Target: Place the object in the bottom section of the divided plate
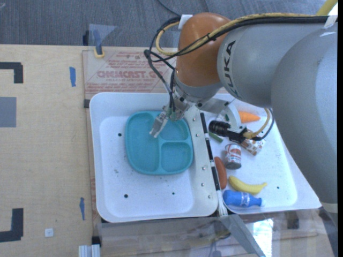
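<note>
The task is not finished. The plate lies in the left bin, and all 3 of its sections look bare. That includes the bottom section, which I read as the small one at the plate's near right corner. The gripper hangs over the plate's far part, about above the ridge between the big section and the upper small one, so short of the bottom section. Its tip is a small grey blur against the teal; I cannot tell whether it is open or closed, and I cannot make out anything held there. Which thing is the object is therefore unsure. If it is at the gripper, it is above the plate's far part and too small to see. If not, it is 1 of the things in the right bin, beyond the plate's right side. These are a carrot level with the plate's far edge, a can level with the bottom section, and a red-orange stick between can and plate. A banana and a bottle lie nearer than the plate's near edge. By my judgement, what is left is at least the move across to the bottom section and the release there; a pick may be left too.
</note>
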Robot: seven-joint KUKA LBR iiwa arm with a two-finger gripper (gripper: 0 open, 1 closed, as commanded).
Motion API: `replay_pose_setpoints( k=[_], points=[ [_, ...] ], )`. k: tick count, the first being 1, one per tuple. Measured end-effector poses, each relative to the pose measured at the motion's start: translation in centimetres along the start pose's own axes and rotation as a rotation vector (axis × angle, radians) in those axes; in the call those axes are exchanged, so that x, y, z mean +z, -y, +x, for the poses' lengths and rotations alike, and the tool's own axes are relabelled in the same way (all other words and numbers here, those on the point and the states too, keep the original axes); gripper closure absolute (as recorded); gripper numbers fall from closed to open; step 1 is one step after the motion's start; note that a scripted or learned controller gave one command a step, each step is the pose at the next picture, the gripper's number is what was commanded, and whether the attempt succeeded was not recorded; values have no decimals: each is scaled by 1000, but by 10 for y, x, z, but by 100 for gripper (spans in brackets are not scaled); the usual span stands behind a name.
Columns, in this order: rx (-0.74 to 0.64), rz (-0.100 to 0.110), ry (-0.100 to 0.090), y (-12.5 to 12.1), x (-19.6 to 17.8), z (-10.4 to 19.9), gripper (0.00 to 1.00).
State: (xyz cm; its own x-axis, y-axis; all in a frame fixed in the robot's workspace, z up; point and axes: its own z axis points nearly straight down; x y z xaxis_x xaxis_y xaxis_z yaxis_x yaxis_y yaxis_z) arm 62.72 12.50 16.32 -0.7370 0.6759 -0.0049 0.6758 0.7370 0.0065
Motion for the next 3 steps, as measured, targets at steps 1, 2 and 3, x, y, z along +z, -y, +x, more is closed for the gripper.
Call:
replay_pose_setpoints(
  k=[1,2,3],
  points=[
    [-68,5,-3,-80,-45,27,0],
    [-71,3,0,-82,-55,27,100],
    [56,9,-5,-46,-28,3,100]
  ],
)
